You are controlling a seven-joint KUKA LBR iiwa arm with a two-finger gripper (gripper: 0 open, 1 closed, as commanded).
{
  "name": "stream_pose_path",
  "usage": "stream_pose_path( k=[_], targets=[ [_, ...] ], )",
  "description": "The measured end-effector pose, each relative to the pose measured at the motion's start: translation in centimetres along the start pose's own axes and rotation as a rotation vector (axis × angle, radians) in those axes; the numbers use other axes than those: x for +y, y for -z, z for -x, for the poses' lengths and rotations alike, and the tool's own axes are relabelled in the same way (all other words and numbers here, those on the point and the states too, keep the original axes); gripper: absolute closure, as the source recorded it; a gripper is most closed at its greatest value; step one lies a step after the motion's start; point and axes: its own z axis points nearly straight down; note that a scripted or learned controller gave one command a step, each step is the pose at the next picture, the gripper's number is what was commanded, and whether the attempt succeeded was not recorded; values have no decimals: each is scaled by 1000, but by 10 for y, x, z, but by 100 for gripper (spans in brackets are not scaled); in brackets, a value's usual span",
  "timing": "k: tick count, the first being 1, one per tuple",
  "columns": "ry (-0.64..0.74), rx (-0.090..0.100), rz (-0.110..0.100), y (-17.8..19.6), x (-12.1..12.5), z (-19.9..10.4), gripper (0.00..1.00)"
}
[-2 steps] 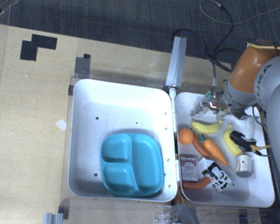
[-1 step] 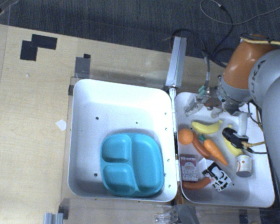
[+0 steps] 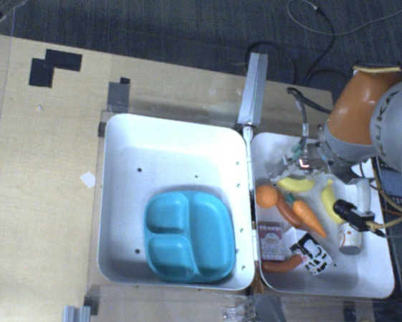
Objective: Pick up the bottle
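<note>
Gripper (image 3: 298,160), whose state I cannot tell, hangs in the right bin (image 3: 383,275) just above a banana (image 3: 296,183), carrot (image 3: 303,214) beyond.

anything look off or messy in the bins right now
Nothing is spilled or broken. The right bin is crowded: carrot, bananas and a small bottle lie jumbled and overlapping. The blue tray sits askew in the left bin.

a blue divided tray (image 3: 189,236) lies in the left bin (image 3: 127,148); a carrot (image 3: 303,213) in the right.
</note>
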Motion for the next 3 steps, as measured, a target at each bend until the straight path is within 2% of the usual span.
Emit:
stream_pose_path(
  k=[1, 2, 3],
  targets=[
    [115, -2, 3, -7, 36, 7, 0],
    [108, 0, 4, 71, 50, -63, 0],
    [108, 0, 3, 71, 49, -63, 0]
  ],
)
